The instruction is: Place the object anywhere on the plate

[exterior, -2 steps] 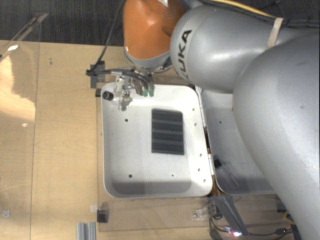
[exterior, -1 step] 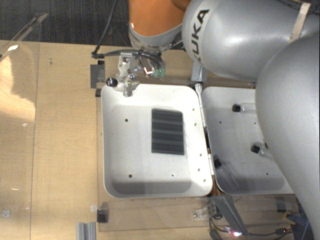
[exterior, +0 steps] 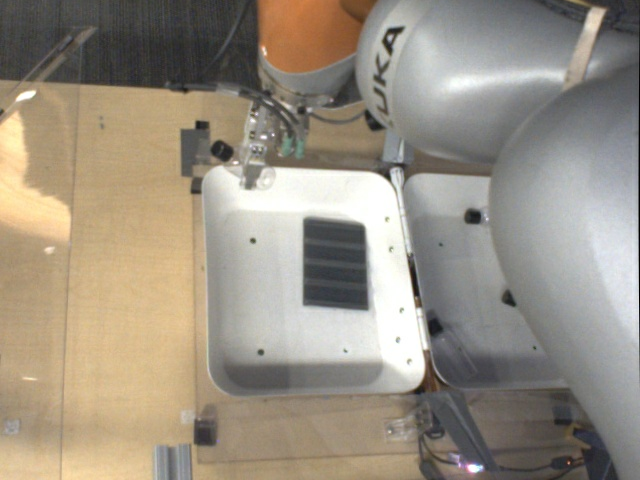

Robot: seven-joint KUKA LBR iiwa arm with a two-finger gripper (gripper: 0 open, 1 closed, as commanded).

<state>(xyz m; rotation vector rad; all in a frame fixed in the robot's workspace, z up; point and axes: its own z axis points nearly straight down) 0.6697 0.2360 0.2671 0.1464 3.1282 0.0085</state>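
**Pincer at far-left corner of left bin; dark slab mid-bin, untouched**

Pincer (exterior: 256,168) low over the far-left corner of the left bin (exterior: 215,298), right at the rim. Opening: cannot tell, too small and cluttered with cabling at this angle. Nothing seen held in it.

Only candidate for the task's thing: a dark ribbed slab (exterior: 335,263), flat on the floor of the left bin, about centre, a little toward the right wall. Rectangular, long axis running far-to-near in the view, ribs crossing it side to side. Well apart from the pincer, toward the near-right of it, diagonally across the bin floor.

No plate recognisable as such. Could be that the slab itself serves as the target rather than the object; cannot tell from here.

Right bin (exterior: 450,268) largely covered by the arm (exterior: 480,78). A couple of small dark specks (exterior: 472,215) on its visible floor, unidentifiable.

Counter (exterior: 110,268) pale wood, bare to the left of the bins.

Judgement: task looks not yet started or mid-reposition. Next move likely a diagonal travel toward bin centre, then a descent squared to the slab's short side.
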